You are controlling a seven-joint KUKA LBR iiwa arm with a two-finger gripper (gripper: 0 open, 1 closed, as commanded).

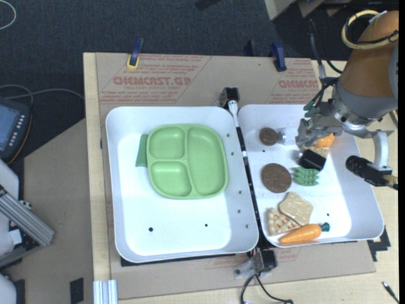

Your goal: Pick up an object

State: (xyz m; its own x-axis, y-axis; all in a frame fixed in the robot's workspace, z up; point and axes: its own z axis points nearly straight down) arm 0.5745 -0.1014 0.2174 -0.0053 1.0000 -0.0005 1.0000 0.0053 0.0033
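Observation:
My gripper (pixel 311 158) hangs low over the upper middle of the right bin (pixel 355 202), its black tip just above a green toy (pixel 306 177). An orange piece (pixel 324 142) lies right behind it, partly covered by the wrist. A small brown cookie (pixel 269 136) lies to its left, and a larger brown cookie (pixel 276 177) sits at its lower left. Nearer the bin's front lie a tan cracker (pixel 296 206), a waffle piece (pixel 276 221) and a carrot (pixel 302 234). Nothing shows as lifted.
The left bin (pixel 177 228) holds a green divided plate (pixel 187 160). A black part of the arm (pixel 367 169) juts over the right bin's right side. Clamps hold the cardboard base at the back edge (pixel 133 61).

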